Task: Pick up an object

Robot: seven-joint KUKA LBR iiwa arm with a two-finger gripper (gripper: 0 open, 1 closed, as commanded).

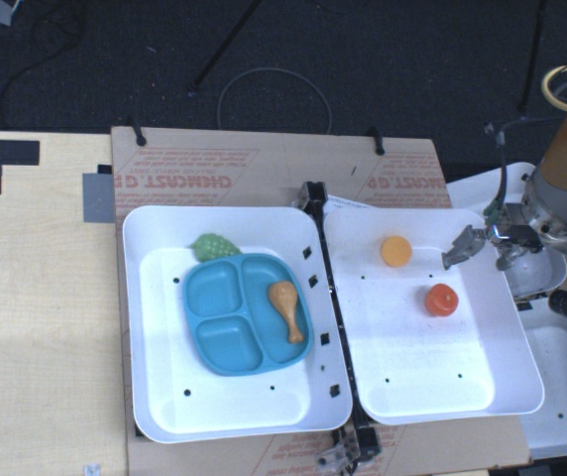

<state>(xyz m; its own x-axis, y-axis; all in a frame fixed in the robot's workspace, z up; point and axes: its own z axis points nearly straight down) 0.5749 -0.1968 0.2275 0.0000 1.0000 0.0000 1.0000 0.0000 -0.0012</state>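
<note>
gripper (482,243) at the right bin's (521,405) far right edge, fingers spread, holding nothing; red tomato (441,300) lies just below-left, orange ball (396,251) farther left.

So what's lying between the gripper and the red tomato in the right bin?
Nothing. In the camera view, only bare white floor of the right bin separates the gripper from the red tomato. The orange ball sits off to the gripper's side.
</note>
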